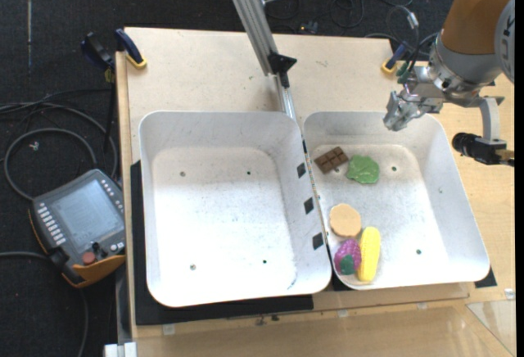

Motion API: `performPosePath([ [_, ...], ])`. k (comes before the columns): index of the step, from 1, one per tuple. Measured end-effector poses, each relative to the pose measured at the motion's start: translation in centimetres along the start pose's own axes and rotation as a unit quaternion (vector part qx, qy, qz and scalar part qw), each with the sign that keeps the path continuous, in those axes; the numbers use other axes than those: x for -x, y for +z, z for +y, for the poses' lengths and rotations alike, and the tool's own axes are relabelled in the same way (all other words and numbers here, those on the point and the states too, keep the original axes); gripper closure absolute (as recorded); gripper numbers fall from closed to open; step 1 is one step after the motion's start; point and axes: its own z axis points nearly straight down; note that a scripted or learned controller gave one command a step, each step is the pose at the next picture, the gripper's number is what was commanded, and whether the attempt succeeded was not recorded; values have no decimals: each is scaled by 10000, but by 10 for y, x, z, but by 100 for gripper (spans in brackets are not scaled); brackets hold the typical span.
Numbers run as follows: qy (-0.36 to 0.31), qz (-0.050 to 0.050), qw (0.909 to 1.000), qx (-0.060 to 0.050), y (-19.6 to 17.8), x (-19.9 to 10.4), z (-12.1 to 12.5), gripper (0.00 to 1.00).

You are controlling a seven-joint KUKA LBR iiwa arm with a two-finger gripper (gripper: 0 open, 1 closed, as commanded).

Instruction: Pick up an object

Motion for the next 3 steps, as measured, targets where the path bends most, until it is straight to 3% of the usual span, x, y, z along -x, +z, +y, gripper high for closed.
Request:
performPosePath([
  [2,-1,1,10000,4,9,-92,1,100],
  [3,-6,3,10000,-1,18,-153,2,100],
])
